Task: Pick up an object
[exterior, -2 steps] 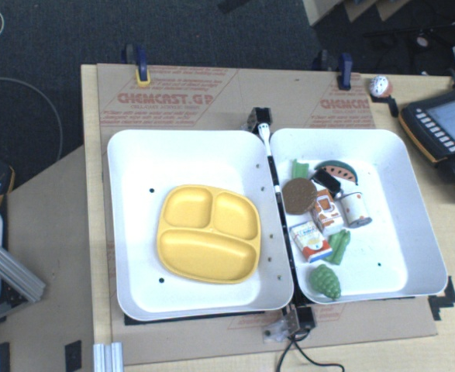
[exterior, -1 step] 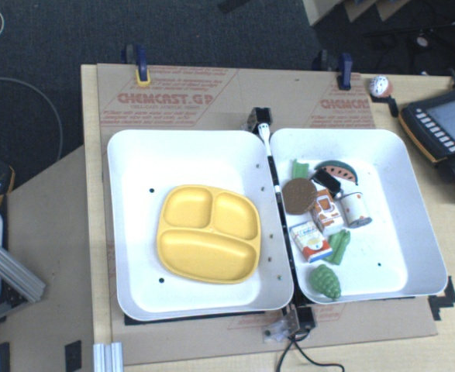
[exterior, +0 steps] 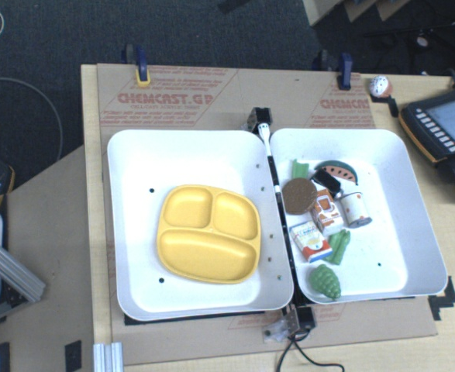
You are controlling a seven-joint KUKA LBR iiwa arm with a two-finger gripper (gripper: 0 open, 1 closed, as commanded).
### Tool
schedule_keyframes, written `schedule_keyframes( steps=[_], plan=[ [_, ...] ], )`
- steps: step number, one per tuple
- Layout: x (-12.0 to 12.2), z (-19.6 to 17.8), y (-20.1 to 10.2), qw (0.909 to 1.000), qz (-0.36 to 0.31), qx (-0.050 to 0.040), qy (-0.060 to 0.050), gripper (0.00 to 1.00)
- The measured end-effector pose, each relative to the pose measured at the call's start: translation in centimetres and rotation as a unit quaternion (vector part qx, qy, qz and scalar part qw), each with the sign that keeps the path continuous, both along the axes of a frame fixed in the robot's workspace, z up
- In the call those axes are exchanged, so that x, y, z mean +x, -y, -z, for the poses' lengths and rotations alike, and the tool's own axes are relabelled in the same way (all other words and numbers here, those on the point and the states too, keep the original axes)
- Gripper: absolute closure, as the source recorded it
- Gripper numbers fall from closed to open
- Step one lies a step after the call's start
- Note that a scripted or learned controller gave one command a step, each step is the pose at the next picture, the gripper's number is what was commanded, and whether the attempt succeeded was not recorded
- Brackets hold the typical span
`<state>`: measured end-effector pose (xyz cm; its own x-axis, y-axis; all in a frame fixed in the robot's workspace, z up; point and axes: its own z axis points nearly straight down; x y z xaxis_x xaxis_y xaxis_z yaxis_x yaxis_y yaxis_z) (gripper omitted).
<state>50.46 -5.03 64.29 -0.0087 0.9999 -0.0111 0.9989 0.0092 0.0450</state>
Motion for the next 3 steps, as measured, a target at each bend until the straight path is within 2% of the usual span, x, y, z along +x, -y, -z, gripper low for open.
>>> schedule_keyframes(
  steps=[3],
  plan=[
    [0.1, -3.2, 0.0, 1.0, -0.001, -0.0015, 0.007, 1.0]
  ],
)
